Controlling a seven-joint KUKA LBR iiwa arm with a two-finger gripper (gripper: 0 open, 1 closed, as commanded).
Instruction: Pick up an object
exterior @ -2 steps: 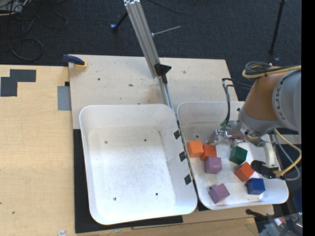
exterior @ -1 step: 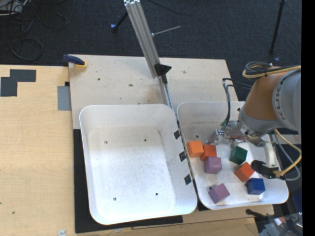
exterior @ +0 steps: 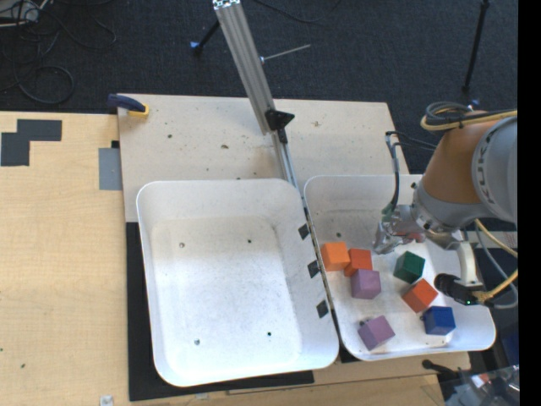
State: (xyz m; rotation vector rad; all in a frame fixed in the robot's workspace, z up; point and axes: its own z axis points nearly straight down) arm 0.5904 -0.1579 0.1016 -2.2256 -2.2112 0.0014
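1. In the right bin, the gripper hangs low; whether it grasps anything cannot be told.
2. Just beside it: green cube, orange cubes.
3. Farther off: purple cubes, blue cube.

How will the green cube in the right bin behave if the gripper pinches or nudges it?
The green cube looks rigid with flat faces, so it should slide rather than roll. It sits apart from the orange-red cube, leaving finger room. Probably light.
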